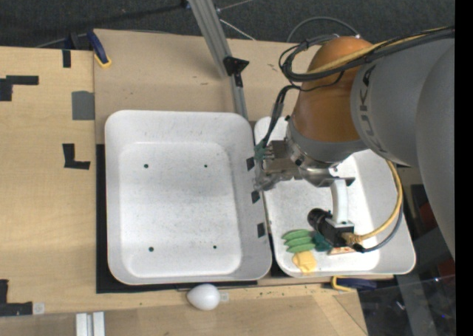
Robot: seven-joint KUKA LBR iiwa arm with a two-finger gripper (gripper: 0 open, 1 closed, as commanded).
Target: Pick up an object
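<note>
Pale wood is making up the surface (pixel 44 201) that is carrying two shallow white bins side by side, and my arm (pixel 414 98) is reaching over the right bin (pixel 395 253) from the right. My pincer (pixel 267 168) is hanging low at that bin's left rim, close to the seam with the left bin (pixel 111 179), and my own wrist is hiding its tip, so I cannot tell whether it is open or closed; nothing is showing as held. The likeliest things to pick are sitting at the near end of the right bin: a green ribbed thing (pixel 299 238) with a yellow piece (pixel 304 261) touching it on the near side. Both are lying apart from my pincer, toward the front rim. A white egg-shaped thing (pixel 203 296) is resting on the surface outside the bins, and I am judging it a poor target. To do this well, I am thinking of centring over the green thing before descending, turning the wrist so the grip is crossing its narrow width, and keeping clear of the front wall. The yellow piece is crowding it, so I am expecting a risk of nudging one while closing on the other.
</note>
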